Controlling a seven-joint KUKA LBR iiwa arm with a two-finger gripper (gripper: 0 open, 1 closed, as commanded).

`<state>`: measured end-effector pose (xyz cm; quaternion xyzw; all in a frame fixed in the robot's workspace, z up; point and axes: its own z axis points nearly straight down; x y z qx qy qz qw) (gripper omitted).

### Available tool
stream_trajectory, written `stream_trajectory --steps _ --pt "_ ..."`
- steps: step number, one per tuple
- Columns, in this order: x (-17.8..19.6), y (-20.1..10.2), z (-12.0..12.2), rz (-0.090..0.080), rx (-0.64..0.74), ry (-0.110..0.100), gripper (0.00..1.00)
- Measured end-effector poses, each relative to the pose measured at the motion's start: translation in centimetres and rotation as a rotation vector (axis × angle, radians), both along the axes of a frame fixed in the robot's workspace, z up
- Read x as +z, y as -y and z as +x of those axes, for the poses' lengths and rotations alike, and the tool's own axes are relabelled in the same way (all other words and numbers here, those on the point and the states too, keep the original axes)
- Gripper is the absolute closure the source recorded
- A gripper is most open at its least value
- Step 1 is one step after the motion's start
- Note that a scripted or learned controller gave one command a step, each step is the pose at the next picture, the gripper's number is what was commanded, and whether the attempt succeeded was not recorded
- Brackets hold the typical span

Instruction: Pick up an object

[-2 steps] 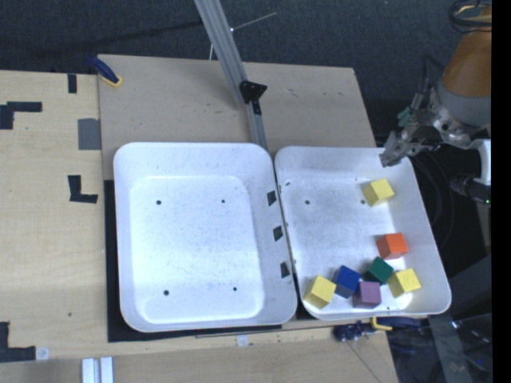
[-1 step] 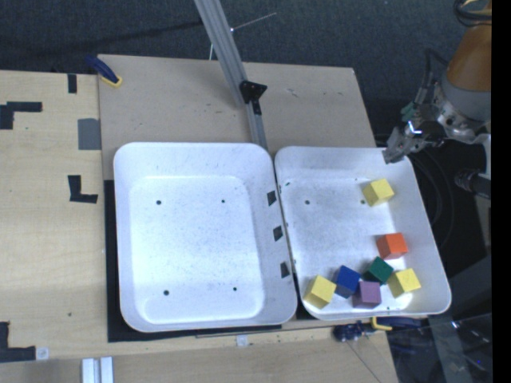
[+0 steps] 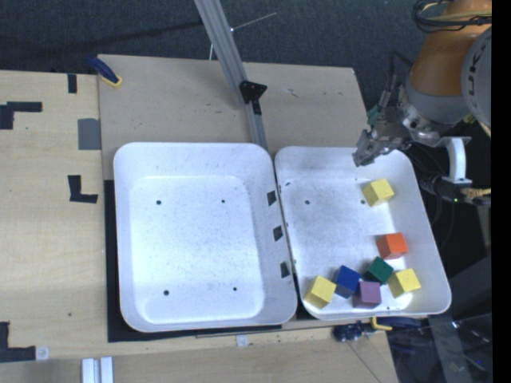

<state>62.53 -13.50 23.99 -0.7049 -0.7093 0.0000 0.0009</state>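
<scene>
Two shallow white bins sit side by side on the table (image 3: 176, 94); the right bin (image 3: 319, 214) serves as landmark. The left bin (image 3: 192, 230) touches its left rim. The claw (image 3: 364, 155) hangs over its far right corner. Nearest it lies a yellow cube (image 3: 378, 191). An orange cube (image 3: 391, 246) sits lower, and blue (image 3: 347, 279), green (image 3: 381, 270), purple (image 3: 369, 293) and two yellow blocks cluster along its near rim.

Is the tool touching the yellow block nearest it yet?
Apart. The camera view shows bare white bin floor between the tool and the yellow block, which lies alone in the right bin.
</scene>
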Motion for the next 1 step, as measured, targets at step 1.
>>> stream_trajectory --steps 1 --pt "0.19 -6.28 0.56 0.001 0.002 0.000 1.00"
